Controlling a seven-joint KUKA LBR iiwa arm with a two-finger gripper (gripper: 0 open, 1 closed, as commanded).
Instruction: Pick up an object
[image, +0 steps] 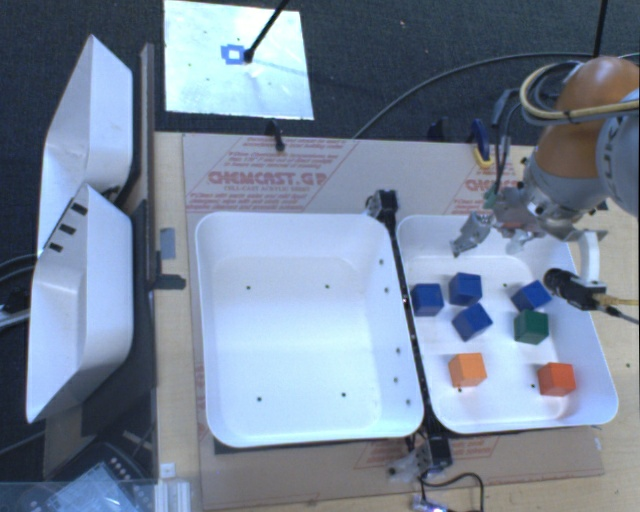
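Observation:
The right bin (590, 330) holds several cubes. Blue cubes lie at its middle: one on the left (427, 298), one beside it (465, 288), one a little nearer (472, 320), and another toward the right (531, 295). A green cube (531, 326) sits just below that last one. Two orange cubes (467, 369) (556, 378) rest near the front wall. My gripper (493, 240) hangs over the bin's back edge, behind the blue cubes, open, with nothing between its fingers (468, 238).
The left bin (290, 222) stands beside the right one, sharing a middle wall. Spare white bins (80, 230) lean at the far left. A black cylinder with a cable (570, 287) juts over the right bin's right side. A grey plate (238, 60) lies at the back.

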